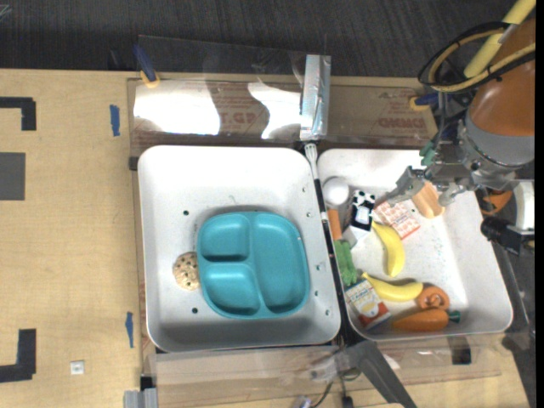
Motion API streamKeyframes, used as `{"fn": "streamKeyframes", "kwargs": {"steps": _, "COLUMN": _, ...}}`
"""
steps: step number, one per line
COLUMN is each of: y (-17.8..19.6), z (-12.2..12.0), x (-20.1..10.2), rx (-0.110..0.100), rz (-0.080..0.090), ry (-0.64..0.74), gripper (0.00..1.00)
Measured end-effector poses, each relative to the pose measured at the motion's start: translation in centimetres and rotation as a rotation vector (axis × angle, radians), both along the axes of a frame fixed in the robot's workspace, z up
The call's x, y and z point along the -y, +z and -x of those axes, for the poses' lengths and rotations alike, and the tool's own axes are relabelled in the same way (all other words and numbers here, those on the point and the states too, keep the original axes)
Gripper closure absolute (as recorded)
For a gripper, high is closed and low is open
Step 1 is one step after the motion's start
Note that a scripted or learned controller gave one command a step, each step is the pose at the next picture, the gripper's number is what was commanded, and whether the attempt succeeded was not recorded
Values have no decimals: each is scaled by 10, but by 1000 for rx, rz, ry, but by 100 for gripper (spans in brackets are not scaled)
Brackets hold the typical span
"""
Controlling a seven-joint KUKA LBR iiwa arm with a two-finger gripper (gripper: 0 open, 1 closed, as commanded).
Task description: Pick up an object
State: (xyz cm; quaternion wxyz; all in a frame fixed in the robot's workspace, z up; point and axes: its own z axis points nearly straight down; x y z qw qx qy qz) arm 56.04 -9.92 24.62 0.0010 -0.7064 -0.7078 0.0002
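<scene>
I'm seeing the gripper (422, 195) hanging near the right bin's (484, 228) far wall, gripping a tan block (427, 201).

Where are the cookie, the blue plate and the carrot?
cookie (185, 270), camera view, middle of its speckled top.
blue plate (253, 264), camera view, central divider.
carrot (418, 320), camera view, middle of its orange body.

Teal plate (253, 263); speckled tan cookie (185, 270); yellow bananas (390, 246); orange carrot (418, 320); white bins (161, 228)
</scene>
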Motion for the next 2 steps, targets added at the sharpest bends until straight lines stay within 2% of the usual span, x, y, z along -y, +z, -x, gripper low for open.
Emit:
{"fn": "streamKeyframes", "kwargs": {"steps": 1, "y": -159, "z": 22, "x": 4, "rx": 8, "rz": 2, "ry": 104, "gripper": 0}}
{"fn": "streamKeyframes", "kwargs": {"steps": 2, "y": -159, "z": 26, "x": 1, "rx": 8, "rz": 3, "ry": 352, "gripper": 0}}
